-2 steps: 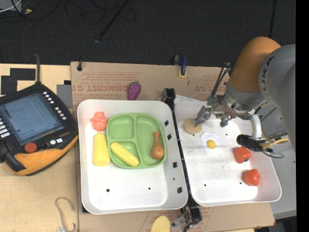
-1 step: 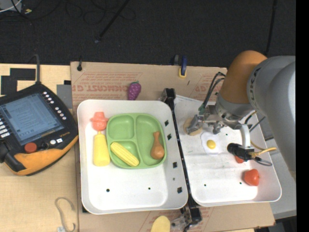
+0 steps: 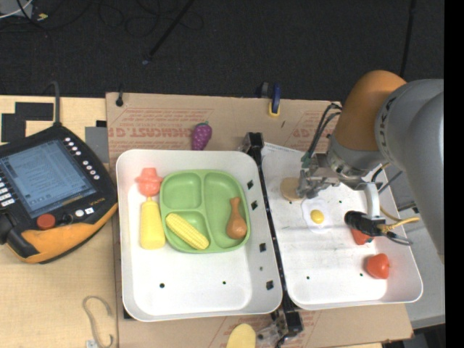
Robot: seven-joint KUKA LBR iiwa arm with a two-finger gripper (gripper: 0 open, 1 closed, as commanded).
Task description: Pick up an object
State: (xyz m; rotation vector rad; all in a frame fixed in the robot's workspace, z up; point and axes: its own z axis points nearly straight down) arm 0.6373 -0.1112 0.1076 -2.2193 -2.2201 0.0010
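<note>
Gripper (image 3: 313,183) is hovering at the right bin's (image 3: 341,299) far-left corner, over the toy fried egg (image 3: 317,216); jaw opening cannot be told. Advisable: descending squarely, centring before closing.

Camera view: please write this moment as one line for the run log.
arm: over right bin | gripper: above fried egg, nothing seen held | left bin: green plate with corn, drumstick
</note>
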